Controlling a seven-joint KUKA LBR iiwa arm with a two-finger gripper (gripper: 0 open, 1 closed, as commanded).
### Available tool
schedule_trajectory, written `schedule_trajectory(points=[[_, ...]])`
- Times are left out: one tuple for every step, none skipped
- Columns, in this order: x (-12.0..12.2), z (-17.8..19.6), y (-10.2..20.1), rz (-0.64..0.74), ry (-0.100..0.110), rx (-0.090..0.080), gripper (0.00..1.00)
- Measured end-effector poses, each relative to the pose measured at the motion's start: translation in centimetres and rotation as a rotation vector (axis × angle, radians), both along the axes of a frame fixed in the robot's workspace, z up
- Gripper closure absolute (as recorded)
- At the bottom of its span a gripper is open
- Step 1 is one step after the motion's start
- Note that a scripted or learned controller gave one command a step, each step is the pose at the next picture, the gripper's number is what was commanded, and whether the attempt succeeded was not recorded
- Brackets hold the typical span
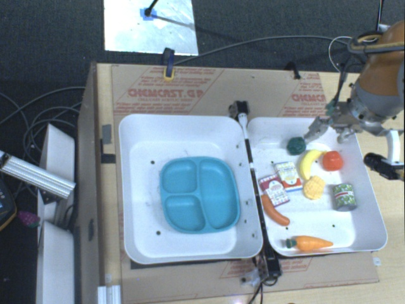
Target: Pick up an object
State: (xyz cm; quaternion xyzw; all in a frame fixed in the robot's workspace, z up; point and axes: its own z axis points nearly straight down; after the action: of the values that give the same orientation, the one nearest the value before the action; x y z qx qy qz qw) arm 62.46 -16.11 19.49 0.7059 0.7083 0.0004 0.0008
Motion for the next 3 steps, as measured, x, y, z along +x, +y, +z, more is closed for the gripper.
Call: schedule_trajectory(points=[[0.2, -9.5, 1.7, 0.0, -0.01, -0.004, 0.0], [0.4, -8.2, 1.6, 0.002, -0.017, -0.007, 1.0], [0.4, -8.3, 1.6, 0.002, -0.016, -0.006, 0.0]])
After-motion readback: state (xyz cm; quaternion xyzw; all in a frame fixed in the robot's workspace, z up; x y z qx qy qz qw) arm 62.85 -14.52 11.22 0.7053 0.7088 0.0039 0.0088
